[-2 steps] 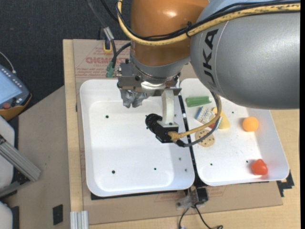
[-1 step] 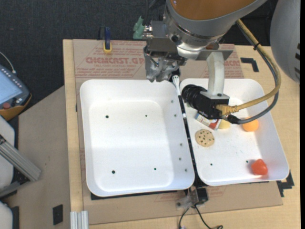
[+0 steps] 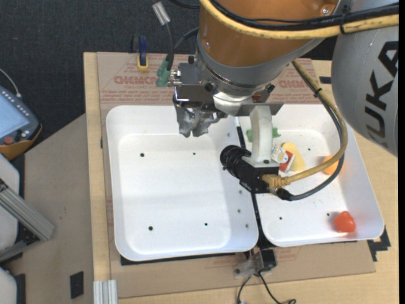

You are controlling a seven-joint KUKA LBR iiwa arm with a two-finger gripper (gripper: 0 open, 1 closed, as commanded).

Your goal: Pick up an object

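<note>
Yellow object (image 3: 293, 155) lengthwise left-right, right bin (image 3: 304, 230)

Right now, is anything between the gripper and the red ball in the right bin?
Yes. The gripper hangs over the left bin; the bins' shared rims, the yellow packet and the arm's cable lie toward the red ball.

Bright, even overhead light. White bins (image 3: 171, 189) slightly blown out below tool (image 3: 193, 124). Soft shadows under tool. Arm (image 3: 266, 24) above tool close, blurry. Dark surroundings left of tool.

ball (image 3: 343, 221) in right bin (image 3: 364, 189), front corner
</note>
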